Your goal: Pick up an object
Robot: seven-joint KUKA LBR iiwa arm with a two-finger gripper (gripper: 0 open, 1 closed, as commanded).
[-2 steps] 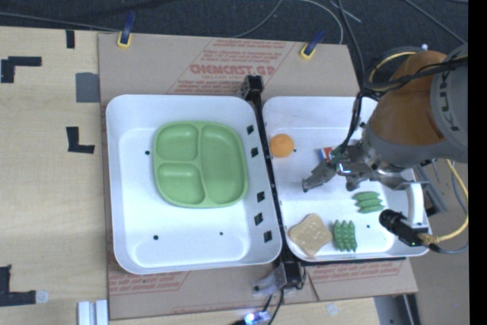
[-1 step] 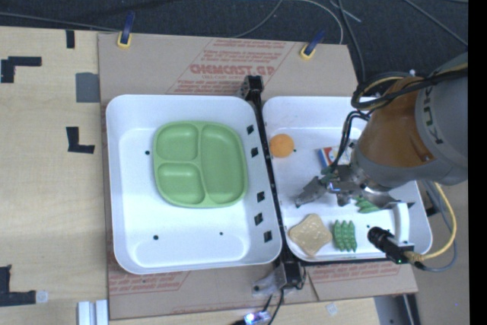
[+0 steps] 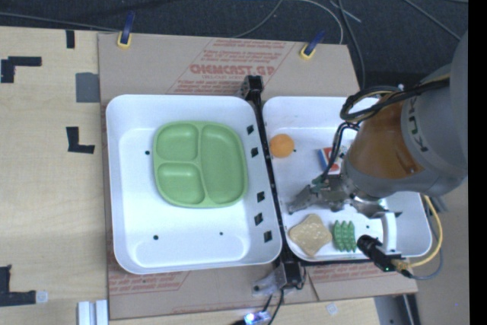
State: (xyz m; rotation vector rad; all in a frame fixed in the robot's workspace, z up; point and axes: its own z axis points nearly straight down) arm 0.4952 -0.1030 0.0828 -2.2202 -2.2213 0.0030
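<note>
While the arm hangs low over the right bin, its hand looks empty, fingers slightly spread above the tan sponge; the approach step, calling for descent and closing.

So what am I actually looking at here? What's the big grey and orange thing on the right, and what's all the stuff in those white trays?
This is one picture from a camera fixed above a workbench, looking down at a slant. The big grey machine with the orange band is a robot arm reaching in from the right. Its metal two-finger gripper hangs low over the right shallow white bin, and nothing shows between its fingers.

In that bin lie a small orange ball, a tan sponge-like block, a small green ridged piece and a red, white and blue item, partly hidden by the arm.

The left white bin holds a pale green divided plate with three compartments. The robot's job is to pick up an object.
</note>
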